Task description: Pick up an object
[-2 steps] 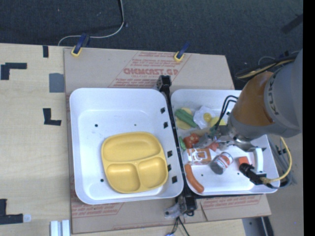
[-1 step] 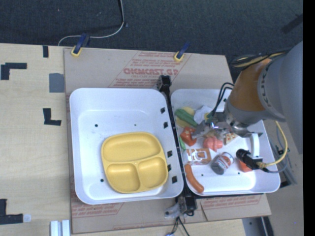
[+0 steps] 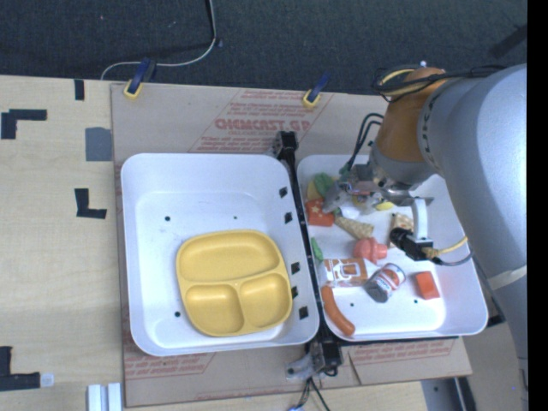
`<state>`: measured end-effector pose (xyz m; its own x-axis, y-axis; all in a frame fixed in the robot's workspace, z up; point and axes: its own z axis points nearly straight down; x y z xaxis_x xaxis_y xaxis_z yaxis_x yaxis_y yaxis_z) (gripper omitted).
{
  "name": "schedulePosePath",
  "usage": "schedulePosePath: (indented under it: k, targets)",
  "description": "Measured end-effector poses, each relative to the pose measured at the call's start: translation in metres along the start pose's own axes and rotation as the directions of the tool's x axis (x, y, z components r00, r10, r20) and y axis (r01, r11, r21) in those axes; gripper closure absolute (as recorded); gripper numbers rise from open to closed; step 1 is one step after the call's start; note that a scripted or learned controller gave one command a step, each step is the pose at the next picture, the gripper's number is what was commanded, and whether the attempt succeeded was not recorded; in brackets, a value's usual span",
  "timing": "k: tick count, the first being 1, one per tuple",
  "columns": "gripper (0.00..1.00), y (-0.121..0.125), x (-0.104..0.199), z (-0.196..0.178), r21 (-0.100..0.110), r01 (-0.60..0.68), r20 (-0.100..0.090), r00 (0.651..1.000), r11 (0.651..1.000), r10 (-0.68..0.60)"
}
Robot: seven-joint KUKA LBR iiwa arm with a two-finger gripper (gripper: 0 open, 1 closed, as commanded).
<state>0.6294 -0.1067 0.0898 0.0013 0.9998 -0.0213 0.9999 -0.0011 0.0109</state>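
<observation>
Bench fitted with a brown cardboard sheet (image 3: 248, 122) printed in red lettering, held at its far edge by a yellow clamp (image 3: 134, 86) and a blue-and-yellow clamp (image 3: 314, 92); two shallow white plastic bins side by side upon it. Left bin (image 3: 154, 187): one yellow moulded plastic tray (image 3: 233, 281) with three compartments, lying flat toward the near right of the bin floor. Right bin (image 3: 454, 315): assorted small toy items; a green leafy piece (image 3: 324, 183) at the far left; an orange-red block (image 3: 319, 216) just below it; a pale cream corn-like piece (image 3: 353, 227) toward the middle; a pink rounded lump (image 3: 370, 250) near it; a small white-and-orange printed packet (image 3: 347, 271) lying flat; a little grey-and-red can (image 3: 384, 282) on its side, just beside the packet; an orange-red cube (image 3: 427, 285) to the right of the can; a long orange-red sausage shape (image 3: 336, 309) against the near left wall; a yellow piece, partly hidden, under the arm. Grey robot arm with orange band (image 3: 411, 118) reaching in from the right, over the far half of the right bin; two-finger gripper (image 3: 347, 193) low among the items at the far left of that bin, near the green piece and the orange-red block; whether it is open or closed cannot be told, being blurred and crowded by the objects around it; no item is clearly seen in its grasp.
</observation>
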Motion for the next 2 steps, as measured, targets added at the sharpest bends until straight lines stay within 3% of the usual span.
schedulePosePath:
  k: [1,2]
  targets:
    - [0.0,0.037,-0.019,0.004,0.031,0.0,-0.022,1.0,1.0,0.001]
    - [0.0,-0.067,-0.049,-0.002,0.019,-0.004,-0.023,1.0,1.0,0.004]
